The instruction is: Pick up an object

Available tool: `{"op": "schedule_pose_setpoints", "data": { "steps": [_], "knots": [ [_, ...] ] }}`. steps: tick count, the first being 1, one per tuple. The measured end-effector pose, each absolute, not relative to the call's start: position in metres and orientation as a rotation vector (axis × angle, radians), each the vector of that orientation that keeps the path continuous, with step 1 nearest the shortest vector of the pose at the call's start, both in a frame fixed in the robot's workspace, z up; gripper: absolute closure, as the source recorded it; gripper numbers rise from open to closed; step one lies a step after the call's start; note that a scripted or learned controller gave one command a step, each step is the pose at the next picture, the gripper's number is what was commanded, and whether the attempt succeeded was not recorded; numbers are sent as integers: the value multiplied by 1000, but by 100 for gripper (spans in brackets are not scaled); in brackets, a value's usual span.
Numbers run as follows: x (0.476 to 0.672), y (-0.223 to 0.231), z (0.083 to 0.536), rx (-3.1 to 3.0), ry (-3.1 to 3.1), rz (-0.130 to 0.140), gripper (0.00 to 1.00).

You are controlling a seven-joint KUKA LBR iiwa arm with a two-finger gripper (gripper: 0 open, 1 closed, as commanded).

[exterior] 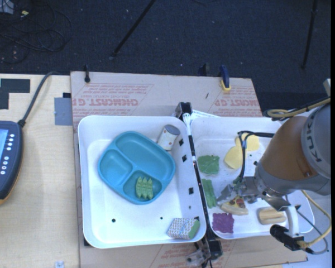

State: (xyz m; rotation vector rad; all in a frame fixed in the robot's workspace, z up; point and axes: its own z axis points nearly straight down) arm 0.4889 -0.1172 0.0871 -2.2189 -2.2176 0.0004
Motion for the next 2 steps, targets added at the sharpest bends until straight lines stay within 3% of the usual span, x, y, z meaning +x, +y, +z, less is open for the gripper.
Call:
{"op": "schedule_pose_setpoints", "data": {
  "steps": [1, 2],
  "knots": [
    [490, -117, 99, -2221, -2214, -3, 100],
    [488, -35, 192, -2212, -2231, -10, 100]
  ]
}}
